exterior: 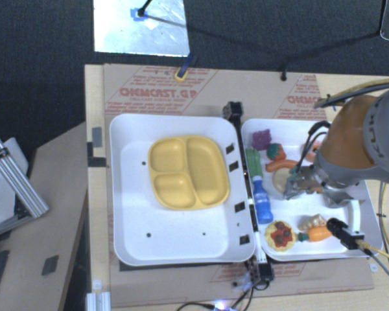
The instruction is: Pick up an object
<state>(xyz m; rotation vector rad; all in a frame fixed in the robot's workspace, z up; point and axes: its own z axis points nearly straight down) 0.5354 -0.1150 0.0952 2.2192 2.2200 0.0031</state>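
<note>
- The grey arm [353, 138] with its orange band reaches in from the right, over the right bin [292, 126].
- The end effector [297, 185] is low over the middle of that bin. The arm's wrist hides it from above, so it cannot be told how far open it is or whether it has hold of anything.
- The things to pick all lie in the right bin. A purple toy [262, 138] lies near the far wall and a green piece [253, 161] runs along the left wall. A blue bottle [262, 203] lies just below the green piece.
- A red and orange toy [276, 154] lies between the purple toy and the end effector.
- A pale round piece [281, 181] lies just to the left of the end effector. Whether the two touch is unclear.
- Near the front wall, a round toy with red topping [281, 235] lies just beside an orange carrot [318, 234].
- The left bin [126, 193] holds a yellow divided plate [187, 172], lying flat near its middle.
- Both bins sit side by side on a printed cardboard sheet [155, 89] on the tabletop [94, 109].
</note>
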